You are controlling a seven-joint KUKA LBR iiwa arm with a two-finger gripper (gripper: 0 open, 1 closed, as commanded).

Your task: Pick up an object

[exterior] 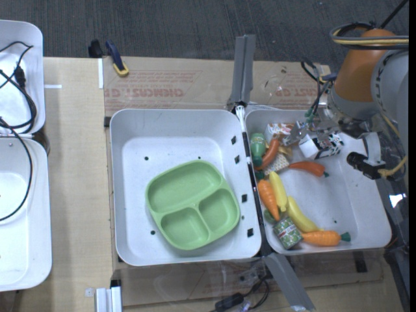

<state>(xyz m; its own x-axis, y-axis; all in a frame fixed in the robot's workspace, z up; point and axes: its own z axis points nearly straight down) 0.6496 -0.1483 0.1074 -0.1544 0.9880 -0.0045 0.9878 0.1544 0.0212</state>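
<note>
So the stuff to grab is all piled in the right bin [364, 213]: a couple of carrots, one orange carrot [307, 168] near the upper middle of that bin and another carrot [323, 238] down at its lower edge, plus a yellow banana [300, 216] lying on a slant, a second yellowish piece beside it, a green thing up near the bin's top left, and a small dark green packet [286, 233] near the bottom. Everything looks like it's lying on the bin floor, so I'd say nothing has been picked yet and the whole grab-and-lift is left to do. The pincer [316, 143] sits low over the upper part of the right bin, right by the clutter near the top carrot, but it's a jumble of white and black bits there and I honestly can't tell how it stands or whether it has hold of anything. The arm [364, 70] comes in from the right edge of the frame, orange band up top, wrist bent down toward the bin. The left bin [130, 174] has a green divided plate [192, 205] in it, sitting on the worktop [71, 174].
</note>
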